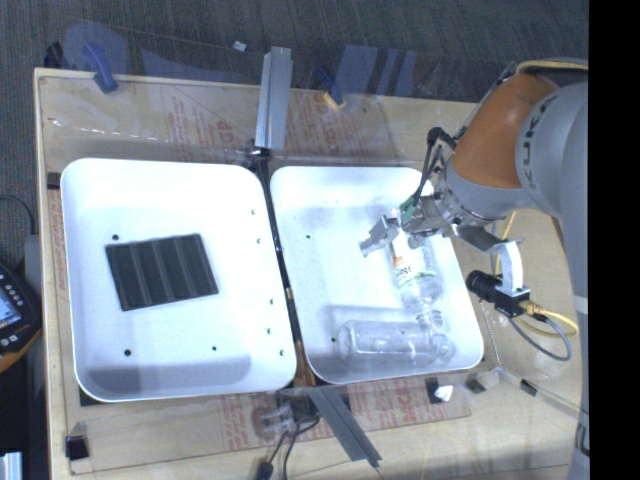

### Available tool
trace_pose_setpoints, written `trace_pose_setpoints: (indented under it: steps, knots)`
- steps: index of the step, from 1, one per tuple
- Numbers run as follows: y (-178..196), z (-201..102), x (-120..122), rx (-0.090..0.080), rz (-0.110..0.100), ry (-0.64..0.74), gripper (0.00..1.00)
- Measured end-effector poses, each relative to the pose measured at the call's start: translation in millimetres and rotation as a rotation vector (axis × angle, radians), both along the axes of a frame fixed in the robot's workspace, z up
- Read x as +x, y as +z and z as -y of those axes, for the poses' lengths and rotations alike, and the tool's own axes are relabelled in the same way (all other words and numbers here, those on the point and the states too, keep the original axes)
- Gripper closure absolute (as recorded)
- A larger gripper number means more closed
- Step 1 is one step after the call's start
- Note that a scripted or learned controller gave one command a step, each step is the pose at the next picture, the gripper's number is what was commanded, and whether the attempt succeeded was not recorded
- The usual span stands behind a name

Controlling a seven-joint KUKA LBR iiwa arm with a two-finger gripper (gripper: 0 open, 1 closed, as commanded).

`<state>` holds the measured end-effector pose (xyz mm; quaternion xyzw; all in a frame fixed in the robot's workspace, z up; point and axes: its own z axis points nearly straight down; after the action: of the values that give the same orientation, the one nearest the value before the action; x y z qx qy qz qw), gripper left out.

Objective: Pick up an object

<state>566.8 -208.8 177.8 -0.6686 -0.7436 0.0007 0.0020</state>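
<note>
Bottles were the pickable things, both in the rt bin, but going left to right: the left bin (90, 183) held a dark ribbed rectangular panel (161, 271), lying flat w/ its long side slightly tilted, roughly mid-bin and a bit toward the left wall. A grey bar (273, 98) stood at the far edge of the bench, lined up w/ the seam btwn the two bins. The right bin (320, 193) sat just beside the left one, walls nearly touching. In it, a large clear plastic bottle (392, 340) lay on its side along the near wall, and a smaller clear bottle (414, 278) w/ a white label and red marks lay angled above it, its lower end close to the big one's rt end. The gripper (385, 236) hung over the small bottle's upper end, near the bin's rt half; couldn't tell whether the fingers were spread or pinched, nor whether they touched the bottle. The arm (510, 148), grey w/ orange band, came in from the rt over the bin's far-right corner
</note>
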Motion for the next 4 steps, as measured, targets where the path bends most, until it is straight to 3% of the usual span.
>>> trace_pose_setpoints:
  steps: [1, 4]
  knots:
    - [-20.7, -0.7, 2.5, 0.0, -0.001, 0.021, 0.0]
    - [-20.6, -0.5, 2.5, 0.0, -0.001, 0.021, 0.0]
